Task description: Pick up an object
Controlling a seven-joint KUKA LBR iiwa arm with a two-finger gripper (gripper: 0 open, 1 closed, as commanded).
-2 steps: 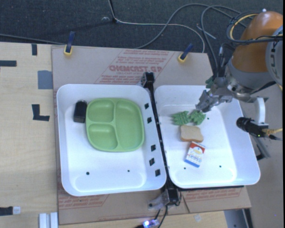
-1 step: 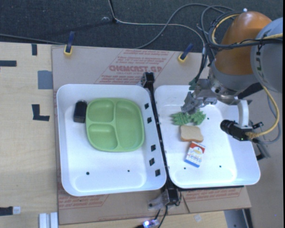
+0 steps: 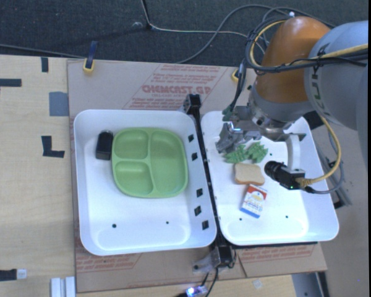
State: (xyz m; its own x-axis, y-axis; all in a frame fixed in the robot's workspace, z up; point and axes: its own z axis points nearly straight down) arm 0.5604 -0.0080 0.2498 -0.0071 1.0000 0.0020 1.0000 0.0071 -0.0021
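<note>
While arm reaches from right:
Left bin (image 3: 89,228): green divided plate (image 3: 150,162), black block (image 3: 104,145).
Right bin (image 3: 315,224): green leafy piece (image 3: 248,153), bread slice (image 3: 249,174), small carton (image 3: 254,202).
Jaws (image 3: 230,137): over leafy piece; opening cannot be told.

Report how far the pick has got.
Done: the arm has reached into the right bin and the pincer is low at the green leafy item. In hand: nothing visibly held. Left: grasp and lift; the bread slice and small carton lie untouched nearby.
</note>
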